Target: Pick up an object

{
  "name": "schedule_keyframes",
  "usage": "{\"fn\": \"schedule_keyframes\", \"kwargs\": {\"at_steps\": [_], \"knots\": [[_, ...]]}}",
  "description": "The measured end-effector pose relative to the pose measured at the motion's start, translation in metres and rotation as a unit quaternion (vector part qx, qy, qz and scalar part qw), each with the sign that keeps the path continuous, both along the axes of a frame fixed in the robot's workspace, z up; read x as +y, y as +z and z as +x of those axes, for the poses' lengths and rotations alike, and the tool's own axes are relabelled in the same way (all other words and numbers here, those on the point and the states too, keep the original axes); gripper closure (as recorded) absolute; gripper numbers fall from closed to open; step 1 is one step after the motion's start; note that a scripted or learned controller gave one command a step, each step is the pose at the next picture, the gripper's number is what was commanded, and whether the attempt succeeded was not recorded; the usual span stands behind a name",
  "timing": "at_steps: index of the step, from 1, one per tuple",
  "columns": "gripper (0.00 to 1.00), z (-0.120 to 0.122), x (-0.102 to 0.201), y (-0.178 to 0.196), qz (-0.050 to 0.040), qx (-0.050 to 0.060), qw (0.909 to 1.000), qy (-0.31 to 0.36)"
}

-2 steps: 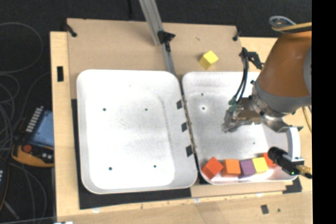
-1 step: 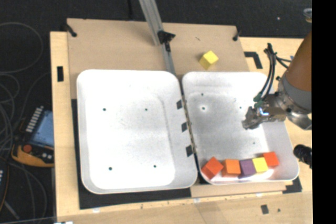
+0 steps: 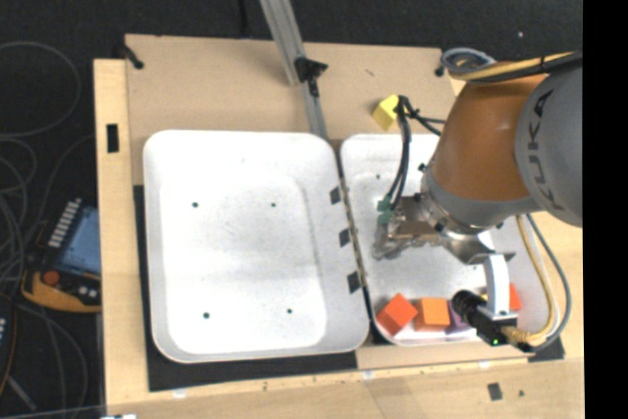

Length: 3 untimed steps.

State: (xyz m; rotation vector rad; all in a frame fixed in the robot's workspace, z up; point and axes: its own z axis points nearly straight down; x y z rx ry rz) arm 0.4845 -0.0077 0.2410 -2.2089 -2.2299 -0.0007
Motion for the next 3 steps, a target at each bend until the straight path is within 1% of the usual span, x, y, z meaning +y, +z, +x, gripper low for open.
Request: {"fn": "schedule_keyframes", "kwargs": {"at_steps": [1,2,3], "knots": [[1.00,0.049,-0.013,0.010,-0.0017,-0.003,1.0000,-0.002],[1.00,0.031,-0.089,-0.037,-0.0031,0.001,1.0000,-0.009],[1.00,0.014,-0.183,0.052,-0.0049,-0.005,0.9999,-0.008]]}}
